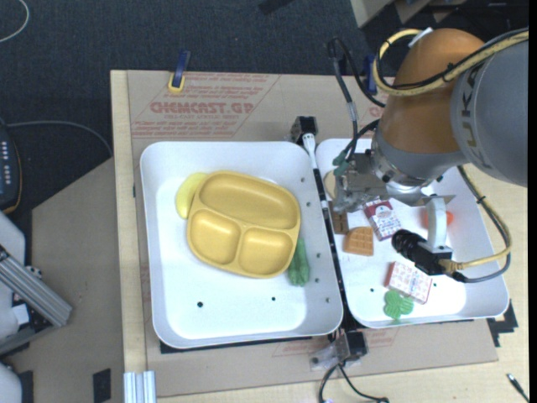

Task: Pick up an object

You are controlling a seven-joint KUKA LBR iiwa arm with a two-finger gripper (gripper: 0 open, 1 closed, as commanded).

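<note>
over the far left part of the right bin (491,296), the gripper (346,193) hangs low beside the divider, its jaws too hidden by the wrist to tell open from closed. just near of it lie a brown waffle (360,242) and a red-and-white packet (383,219). a second packet (409,281) and a green toy (398,305) sit nearer. left, the other bin (168,309) holds a yellow divided tray (243,222) with a green piece (298,265) at its right edge.
</note>
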